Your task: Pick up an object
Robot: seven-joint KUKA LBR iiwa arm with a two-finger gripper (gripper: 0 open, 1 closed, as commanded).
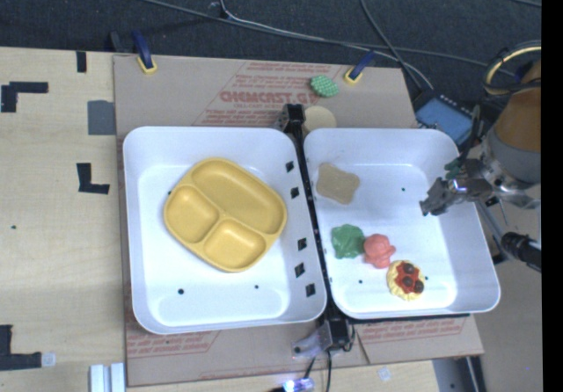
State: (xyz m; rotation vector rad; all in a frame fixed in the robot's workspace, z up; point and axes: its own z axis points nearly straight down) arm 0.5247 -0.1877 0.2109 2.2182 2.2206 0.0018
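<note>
Nothing lifted yet; whole pick remaining. Hovering at the right bin's [400, 140] right rim, gripper [437, 201] looking released, nothing between its fingers. Lying in that bin, four candidates: one tan slab [337, 184], one green piece [347, 241], one pink piece [378, 250], one yellow-and-red piece [407, 280]. Sitting left of that bin: one second bin [145, 206] holding one yellow divided plate [226, 214].

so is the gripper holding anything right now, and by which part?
Nothing is seen between its fingers. The gripper sits at the right bin's right wall, apart from the tan piece, green piece, pink piece and yellow piece.
</note>
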